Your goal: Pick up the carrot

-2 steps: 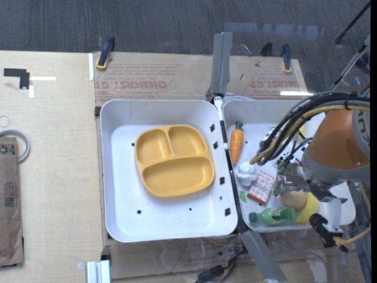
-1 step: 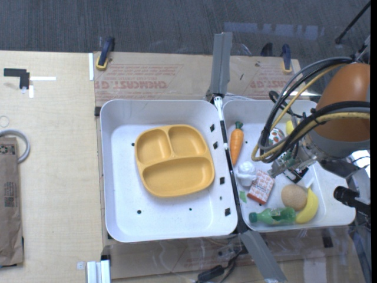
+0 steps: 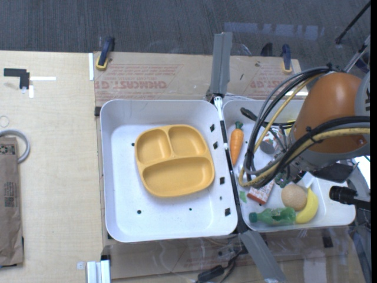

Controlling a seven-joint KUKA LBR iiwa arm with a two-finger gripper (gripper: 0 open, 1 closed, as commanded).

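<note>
The left bin [image 3: 118,175] holds a yellow plate [image 3: 175,160]. The arm [image 3: 330,114] covers the right bin [image 3: 344,217]; whether its claw is clenched or released, I cannot tell. The carrot [image 3: 236,146] lies along that bin's 9 o'clock wall, green top toward 12 o'clock, tip toward 6, with free floor on its 3 o'clock side.

Bright, even overhead light fills the scene, and shadows are faint and soft — a thin one hugs the lower edge of the yellow divided plate [image 3: 174,161] in the left bin [image 3: 118,217]. The white bin walls glare close to blown out, most strongly at the right bin [image 3: 344,214] rim below the arm [image 3: 330,117]. The arm's orange band carries a broad soft highlight. Focus is fair at centre — slightly softer toward the corners, where the dark floor at top shows grain. Straight edges bow mildly near the frame's borders.
</note>
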